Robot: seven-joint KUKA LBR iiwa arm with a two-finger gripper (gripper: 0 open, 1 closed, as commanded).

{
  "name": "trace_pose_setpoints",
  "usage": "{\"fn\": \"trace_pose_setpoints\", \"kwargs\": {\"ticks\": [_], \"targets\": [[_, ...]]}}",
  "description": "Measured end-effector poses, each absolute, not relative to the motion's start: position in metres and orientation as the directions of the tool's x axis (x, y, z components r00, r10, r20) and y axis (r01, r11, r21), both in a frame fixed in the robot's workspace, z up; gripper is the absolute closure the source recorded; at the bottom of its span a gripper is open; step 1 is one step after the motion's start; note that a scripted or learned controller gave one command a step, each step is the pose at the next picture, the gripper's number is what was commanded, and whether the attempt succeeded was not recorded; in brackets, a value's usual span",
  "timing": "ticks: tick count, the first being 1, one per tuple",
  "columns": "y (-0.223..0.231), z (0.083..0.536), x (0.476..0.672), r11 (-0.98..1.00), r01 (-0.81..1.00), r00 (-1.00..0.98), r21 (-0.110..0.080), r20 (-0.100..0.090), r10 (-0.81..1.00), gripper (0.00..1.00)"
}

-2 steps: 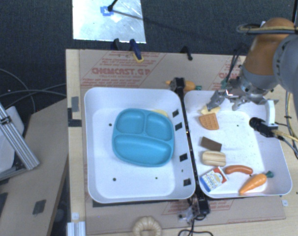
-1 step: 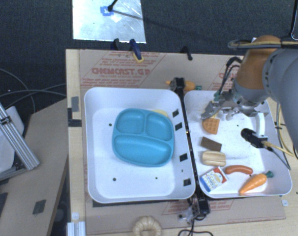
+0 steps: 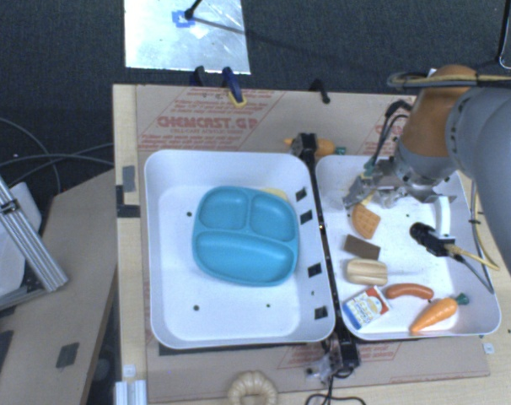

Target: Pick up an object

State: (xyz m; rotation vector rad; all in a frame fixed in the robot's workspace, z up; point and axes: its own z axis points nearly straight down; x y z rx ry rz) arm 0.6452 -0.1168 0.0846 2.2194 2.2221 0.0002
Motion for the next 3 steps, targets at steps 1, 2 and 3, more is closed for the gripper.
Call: {"fn": "trace_pose_setpoints", "kwargs": {"ticks": [1,2,3], "targets": [[-0.117,0.097,0.647,0.001,1.0,-0.001,0.005,-0.001,1.0,1.0],[-0.116,0.162,0.648,0.004,1.0,-0.004,0.009,-0.001,1.0,1.0],[-0.118,0.227,0.645,0.004,1.0,-0.004,0.009,-0.001,1.0,1.0]]}}
